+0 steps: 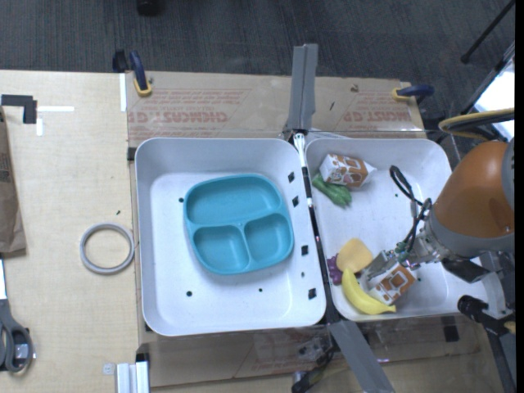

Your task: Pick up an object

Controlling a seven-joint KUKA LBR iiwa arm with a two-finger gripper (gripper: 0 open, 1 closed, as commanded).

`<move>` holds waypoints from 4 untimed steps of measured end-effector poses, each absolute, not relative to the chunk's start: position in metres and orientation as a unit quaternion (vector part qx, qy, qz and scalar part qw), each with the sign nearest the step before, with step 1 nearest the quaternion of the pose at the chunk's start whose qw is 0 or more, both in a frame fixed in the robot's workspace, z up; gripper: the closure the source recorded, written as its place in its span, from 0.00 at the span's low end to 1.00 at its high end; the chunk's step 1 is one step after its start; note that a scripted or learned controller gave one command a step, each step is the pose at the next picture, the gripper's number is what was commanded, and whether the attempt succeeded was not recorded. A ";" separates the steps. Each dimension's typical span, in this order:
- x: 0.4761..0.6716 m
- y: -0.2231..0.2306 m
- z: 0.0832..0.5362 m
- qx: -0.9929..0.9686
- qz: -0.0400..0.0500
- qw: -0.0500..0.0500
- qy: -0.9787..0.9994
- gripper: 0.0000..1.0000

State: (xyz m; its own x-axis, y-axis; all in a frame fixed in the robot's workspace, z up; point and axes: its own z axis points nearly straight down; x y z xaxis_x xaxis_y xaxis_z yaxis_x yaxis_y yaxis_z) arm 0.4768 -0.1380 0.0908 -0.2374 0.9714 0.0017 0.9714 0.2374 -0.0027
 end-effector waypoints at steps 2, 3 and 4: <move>0.526 -0.114 0.230 -0.604 0.001 0.000 -0.797 0.00; 0.477 -0.105 0.104 -0.592 0.001 0.001 -0.806 0.00; 0.532 -0.104 0.095 -0.626 -0.002 -0.003 -0.780 0.00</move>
State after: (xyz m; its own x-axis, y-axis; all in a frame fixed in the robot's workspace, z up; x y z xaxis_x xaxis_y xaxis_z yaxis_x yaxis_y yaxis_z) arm 0.5318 -0.1045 0.0947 -0.2168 0.9762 -0.0019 0.9762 0.2168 0.0062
